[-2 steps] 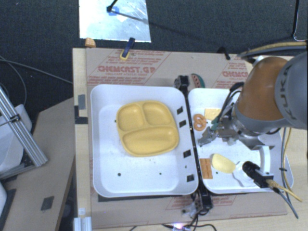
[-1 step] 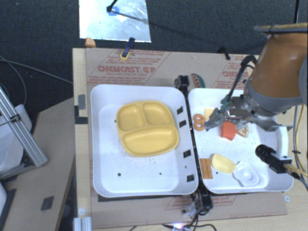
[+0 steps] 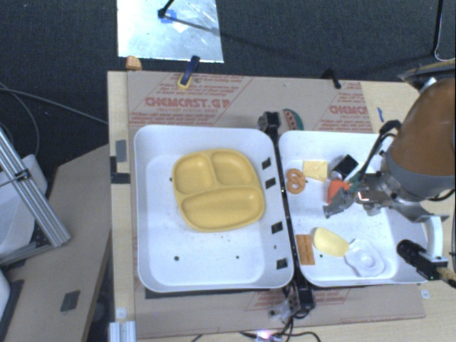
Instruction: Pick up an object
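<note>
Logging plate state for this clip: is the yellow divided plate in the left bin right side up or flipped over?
Right side up. The yellow divided plate lies flat in the left bin, its three compartments facing the camera as hollows with raised dividers between.

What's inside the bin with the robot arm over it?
The right bin holds a pretzel, yellow square, black block, orange piece, yellow oval and white cup. The arm covers the rest.

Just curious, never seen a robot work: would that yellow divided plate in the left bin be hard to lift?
The yellow divided plate looks like moulded plastic, so probably stiff and light. It lies flat and wide, so its low rim likely gives the tool little to pinch. It seems unlikely to roll.
</note>
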